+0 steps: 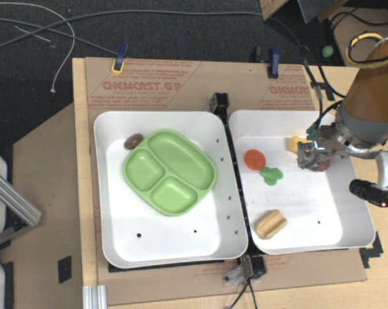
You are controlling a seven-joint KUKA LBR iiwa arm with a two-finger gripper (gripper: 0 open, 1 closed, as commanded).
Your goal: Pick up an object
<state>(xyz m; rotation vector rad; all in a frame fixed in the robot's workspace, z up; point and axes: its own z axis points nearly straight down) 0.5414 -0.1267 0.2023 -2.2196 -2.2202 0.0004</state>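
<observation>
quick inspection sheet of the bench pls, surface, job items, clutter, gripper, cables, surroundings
surface: cardboard-covered bench bearing the left bin and right bin, side by side.
job's things: right bin holds a red round piece, a green piece, a tan bread-like piece and a yellow piece beside the gripper.
clutter: green divided plate in the left bin, with a small brown item at its upper left edge.
gripper: gripper low over the right bin's upper part; state unclear.
cables: white cables on the floor; black cables near the arm.
surroundings: dark carpet; blue clamps on the bench's far edge.
</observation>
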